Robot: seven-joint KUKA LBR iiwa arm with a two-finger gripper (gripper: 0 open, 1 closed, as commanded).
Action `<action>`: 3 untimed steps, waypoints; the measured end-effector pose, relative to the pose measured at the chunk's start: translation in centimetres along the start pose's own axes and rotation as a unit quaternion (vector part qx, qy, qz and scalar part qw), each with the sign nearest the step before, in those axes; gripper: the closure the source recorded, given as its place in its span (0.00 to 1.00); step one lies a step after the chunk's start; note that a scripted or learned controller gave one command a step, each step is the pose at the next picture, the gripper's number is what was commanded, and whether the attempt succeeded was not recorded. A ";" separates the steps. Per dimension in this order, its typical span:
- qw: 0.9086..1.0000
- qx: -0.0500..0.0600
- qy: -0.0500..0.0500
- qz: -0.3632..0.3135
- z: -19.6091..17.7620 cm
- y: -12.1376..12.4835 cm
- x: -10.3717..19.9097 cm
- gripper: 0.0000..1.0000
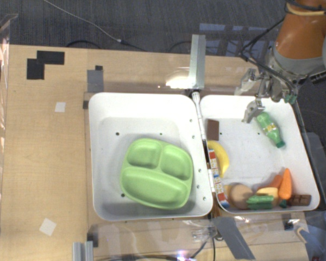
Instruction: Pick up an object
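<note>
Gripper [259, 103]: over right bin's [299, 145] far edge, fingers pointing down; spread apparently narrow, nothing between them, though view is poor here. Green bottle [270, 128]: lying on bin floor, just beside and below-right of fingertips, possibly touching; long axis slanting from gripper toward near-right. Banana [221, 156], carrot [284, 184], other toy food: near corner, well apart. Green divided plate [156, 173]: left bin.

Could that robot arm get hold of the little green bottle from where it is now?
Probably yes. The gripper hangs over the right bin, right beside the green bottle. The bottle lies alone on bare bin floor, apart from the banana and the toy pile, so nothing blocks it.
</note>
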State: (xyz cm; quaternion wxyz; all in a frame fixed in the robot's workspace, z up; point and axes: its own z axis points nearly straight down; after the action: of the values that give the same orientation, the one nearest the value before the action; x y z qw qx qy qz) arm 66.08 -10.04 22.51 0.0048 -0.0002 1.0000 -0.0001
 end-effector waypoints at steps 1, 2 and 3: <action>0.995 -0.001 0.005 -0.097 12.9 -3.3 1.1 0.00; 0.968 0.002 -0.003 -0.253 13.4 -8.8 -1.1 0.00; 0.967 0.004 -0.010 -0.253 11.8 -8.6 -1.5 1.00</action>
State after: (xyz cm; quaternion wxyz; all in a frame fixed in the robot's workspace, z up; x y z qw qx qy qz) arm 67.74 -18.65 10.73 0.0149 -0.2528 0.9674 -0.0052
